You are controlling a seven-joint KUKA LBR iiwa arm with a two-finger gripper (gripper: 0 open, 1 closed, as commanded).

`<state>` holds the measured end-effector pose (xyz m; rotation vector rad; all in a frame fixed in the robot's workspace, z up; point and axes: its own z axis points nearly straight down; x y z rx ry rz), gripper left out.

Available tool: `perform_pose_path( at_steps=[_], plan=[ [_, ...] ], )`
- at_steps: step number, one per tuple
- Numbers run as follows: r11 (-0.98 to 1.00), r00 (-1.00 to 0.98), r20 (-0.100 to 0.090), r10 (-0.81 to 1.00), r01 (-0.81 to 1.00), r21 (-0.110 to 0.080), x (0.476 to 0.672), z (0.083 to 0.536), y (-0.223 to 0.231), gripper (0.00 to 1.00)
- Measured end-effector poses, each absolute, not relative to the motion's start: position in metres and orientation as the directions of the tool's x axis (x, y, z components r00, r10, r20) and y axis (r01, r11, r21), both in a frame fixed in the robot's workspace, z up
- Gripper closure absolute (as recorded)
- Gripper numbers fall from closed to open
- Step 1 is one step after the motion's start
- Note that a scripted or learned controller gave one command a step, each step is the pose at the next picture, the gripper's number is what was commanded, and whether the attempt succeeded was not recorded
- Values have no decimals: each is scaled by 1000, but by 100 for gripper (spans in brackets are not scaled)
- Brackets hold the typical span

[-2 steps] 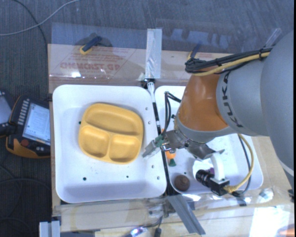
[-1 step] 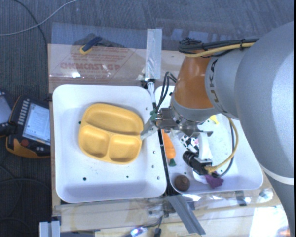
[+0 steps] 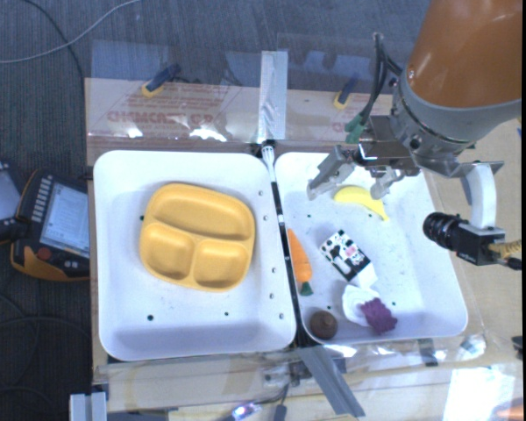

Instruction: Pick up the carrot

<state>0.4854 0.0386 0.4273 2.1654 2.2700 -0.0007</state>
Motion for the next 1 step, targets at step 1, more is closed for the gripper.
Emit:
perform_pose_path(
  at_steps=[1],
  plan=[
    [27, -27, -1, 1000, 1000, -5, 485, 253, 65, 0]
  ],
)
